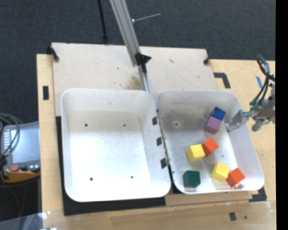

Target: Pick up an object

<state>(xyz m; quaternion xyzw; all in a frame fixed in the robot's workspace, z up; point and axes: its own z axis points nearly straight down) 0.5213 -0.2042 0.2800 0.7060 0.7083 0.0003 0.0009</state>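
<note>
The right bin (182,104) holds several small cubes. A blue cube (218,113) touches a purple cube (212,124) near the bin's far right. An orange cube (210,146) leans against a yellow cube (196,152) in the middle. A second yellow cube (221,171) and a second orange cube (235,177) lie at the near right, and a green cube (191,178) sits by the near wall. My gripper (246,120) hangs over the bin's right rim, just right of the purple and blue cubes, with nothing visibly in it.
The left bin (110,143) stands beside the right one, their rims meeting along the middle. A slanted metal post (127,30) rises behind the bins. A grey device with cables (17,150) sits off the bench's left edge.
</note>
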